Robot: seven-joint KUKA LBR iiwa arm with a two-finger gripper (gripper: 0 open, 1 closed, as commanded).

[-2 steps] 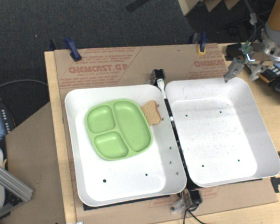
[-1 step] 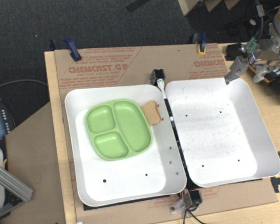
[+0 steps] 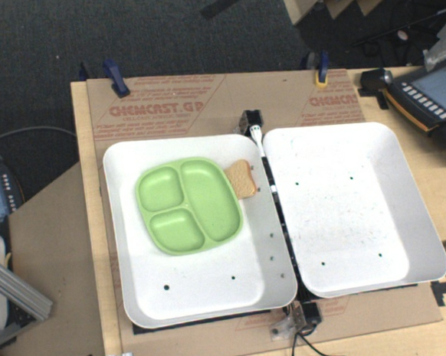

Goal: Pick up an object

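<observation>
A green plate with three compartments [image 3: 188,206] lies in the left white bin [image 3: 193,291]. A small tan piece that looks like a cracker or slice of toast [image 3: 241,179] rests against the plate's right rim, close to the bin's right wall.
The right white bin [image 3: 348,209] sits beside the left one on a brown board [image 3: 155,102]. Blue and yellow clamps [image 3: 115,77] hold the board's far edge. A dark tablet-like device [image 3: 424,100] lies at the far right. Cables run below the bins.
</observation>
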